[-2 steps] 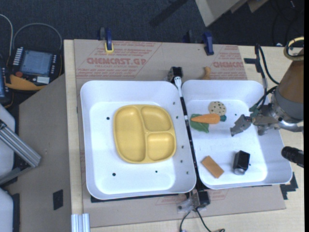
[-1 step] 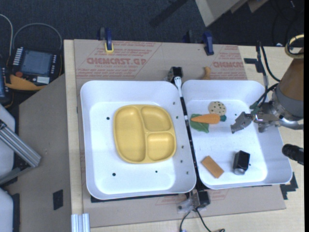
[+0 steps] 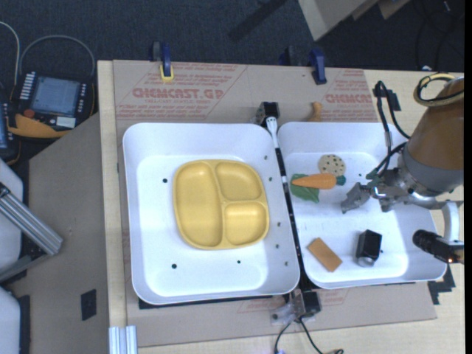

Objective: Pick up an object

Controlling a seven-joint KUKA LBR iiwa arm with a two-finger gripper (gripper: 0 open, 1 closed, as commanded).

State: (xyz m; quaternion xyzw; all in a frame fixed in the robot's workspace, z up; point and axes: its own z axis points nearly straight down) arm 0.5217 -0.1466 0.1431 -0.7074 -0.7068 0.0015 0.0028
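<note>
While the arm (image 3: 435,142) reached in from the right, its pincer (image 3: 363,196) hung over the right bin (image 3: 346,134), roughly at that bin's middle. From where I stood its grey fingers looked spread apart, with nothing between them, though the view was small and I would not swear to how wide they stood.

Several things lay in that bin. A toy carrot (image 3: 317,182), orange with a green top, lay on its side just left of the pincer, near the bin's left wall. A round speckled cookie (image 3: 332,164) sat just above the carrot, close to touching it. A small black block (image 3: 368,246) stood nearer the front, below the pincer and apart from it. A tan wedge (image 3: 324,254), perhaps a slice of bread, lay left of the block toward the front left corner.

The left bin (image 3: 140,198) held a yellow divided plate (image 3: 220,203) with three compartments, set near its middle, well away from the pincer.
</note>
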